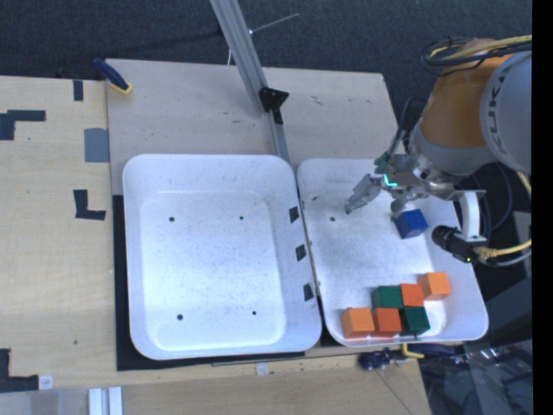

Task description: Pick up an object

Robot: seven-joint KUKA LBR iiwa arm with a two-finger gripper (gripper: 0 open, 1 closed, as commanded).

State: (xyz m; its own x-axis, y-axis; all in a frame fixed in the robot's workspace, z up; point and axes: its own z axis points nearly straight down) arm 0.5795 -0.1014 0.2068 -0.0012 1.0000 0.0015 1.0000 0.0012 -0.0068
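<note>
Over the right bin (324, 232) the gripper (380, 193) hangs with its fingers (361, 197) spread wide, one grey finger slanting down toward the speckled white floor, nothing between them. A blue block (411, 223) sits just beside the wrist, under the arm, apart from the fingers as far as I can tell. Along the bin's near edge cluster small hard-edged cubes: orange blocks (358, 321) and green blocks (389, 296), packed touching. The bin's middle is bare plastic. The left bin (138, 188), rounded at its corners, lies alongside on the wooden table (52, 258).
</note>
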